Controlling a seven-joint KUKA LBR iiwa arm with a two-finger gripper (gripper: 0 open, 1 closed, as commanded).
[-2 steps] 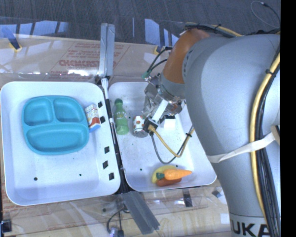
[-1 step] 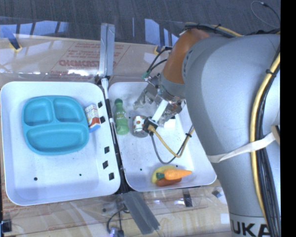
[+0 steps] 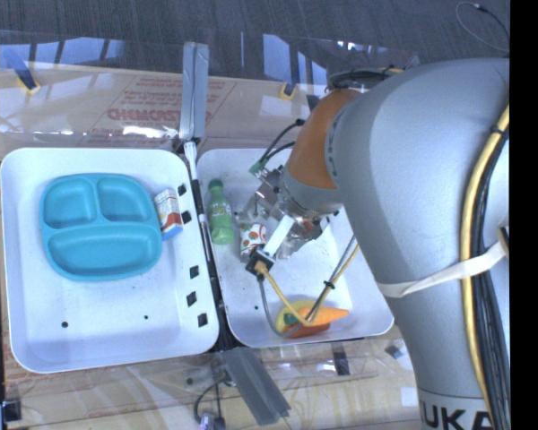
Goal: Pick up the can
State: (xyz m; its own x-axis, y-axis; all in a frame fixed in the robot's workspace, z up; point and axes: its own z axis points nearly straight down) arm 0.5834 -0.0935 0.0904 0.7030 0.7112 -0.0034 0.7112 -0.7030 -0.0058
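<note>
A small can [image 3: 168, 211] with a white and red label and a blue end lies in the left bin [image 3: 36, 330], against the right edge of a blue divided plate [image 3: 99, 224]. My gripper [image 3: 251, 227] is low over the right bin [image 3: 359, 258], in its left half, just right of a green bottle [image 3: 220, 213]. A small red-and-white patterned thing [image 3: 254, 237] sits right at the gripper's tip. Whether it is held is hidden by the wrist. The can is well left of the gripper, across the bins' shared wall.
An orange and yellow object [image 3: 309, 317] lies at the front of the right bin. The arm's large grey body covers that bin's right side. The front half of the left bin is bare white floor.
</note>
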